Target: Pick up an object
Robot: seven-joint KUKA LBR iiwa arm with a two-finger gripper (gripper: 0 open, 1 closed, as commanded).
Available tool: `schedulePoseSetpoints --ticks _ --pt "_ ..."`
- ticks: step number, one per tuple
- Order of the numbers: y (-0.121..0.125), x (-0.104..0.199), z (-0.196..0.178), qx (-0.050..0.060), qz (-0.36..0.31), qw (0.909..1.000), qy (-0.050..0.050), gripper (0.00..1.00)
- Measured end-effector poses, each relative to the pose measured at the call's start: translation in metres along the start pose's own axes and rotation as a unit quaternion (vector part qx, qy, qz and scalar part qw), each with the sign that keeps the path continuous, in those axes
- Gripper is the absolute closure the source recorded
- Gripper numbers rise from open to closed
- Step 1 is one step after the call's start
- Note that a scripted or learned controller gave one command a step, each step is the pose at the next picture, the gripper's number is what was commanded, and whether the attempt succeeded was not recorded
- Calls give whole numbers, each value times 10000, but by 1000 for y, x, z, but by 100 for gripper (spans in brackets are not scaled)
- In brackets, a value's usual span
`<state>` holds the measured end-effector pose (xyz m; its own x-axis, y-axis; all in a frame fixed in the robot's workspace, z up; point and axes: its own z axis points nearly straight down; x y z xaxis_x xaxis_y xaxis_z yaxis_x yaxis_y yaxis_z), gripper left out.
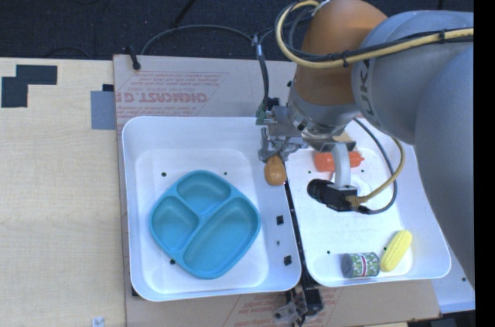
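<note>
Because the gripper (272, 155) pinches the small brown potato-like object (274, 172) only by its top, right above the seam between the left bin (131, 163) and the right bin (433, 256), a jolt could shake it loose, dropping it onto a rim, likely rolling toward the blue plate (204, 223).

Arm (340, 63) hides most of an orange object (325, 161)

Bright even overhead light, soft shadows, mild blur, dark floor at top.
</note>
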<state>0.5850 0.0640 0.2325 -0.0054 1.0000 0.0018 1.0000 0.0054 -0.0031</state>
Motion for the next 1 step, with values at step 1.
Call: schedulePoseSetpoints --ticks 1 --pt "9 46 -3 -1 4 10000 -3 100"
